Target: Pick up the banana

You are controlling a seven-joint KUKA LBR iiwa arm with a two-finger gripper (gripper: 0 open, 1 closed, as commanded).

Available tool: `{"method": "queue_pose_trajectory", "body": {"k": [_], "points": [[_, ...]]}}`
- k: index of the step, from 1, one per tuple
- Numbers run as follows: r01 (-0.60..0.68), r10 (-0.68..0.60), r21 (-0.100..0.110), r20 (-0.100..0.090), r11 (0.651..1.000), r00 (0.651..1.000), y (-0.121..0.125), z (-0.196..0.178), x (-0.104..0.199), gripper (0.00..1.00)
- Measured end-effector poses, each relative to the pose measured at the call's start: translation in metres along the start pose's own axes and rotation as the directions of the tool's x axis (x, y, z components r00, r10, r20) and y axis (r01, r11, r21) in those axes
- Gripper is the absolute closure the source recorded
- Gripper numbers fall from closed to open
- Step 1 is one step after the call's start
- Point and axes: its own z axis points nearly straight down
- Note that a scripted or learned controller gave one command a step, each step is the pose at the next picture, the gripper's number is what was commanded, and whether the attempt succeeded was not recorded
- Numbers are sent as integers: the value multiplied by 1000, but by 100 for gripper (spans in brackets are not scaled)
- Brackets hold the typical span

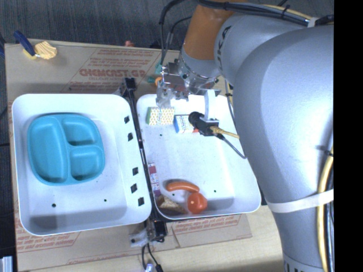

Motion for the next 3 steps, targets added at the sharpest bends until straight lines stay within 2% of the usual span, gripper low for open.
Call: {"method": "queue_pose_trajectory", "body": {"k": [1,2,3], "points": [[-94,94,1,0,996,996,-39,20,73,100],[-102,102,-2,0,995,995,-6,-4,27,100],[40,-40,-5,2,999,999,10,-75,-114,100]]}}
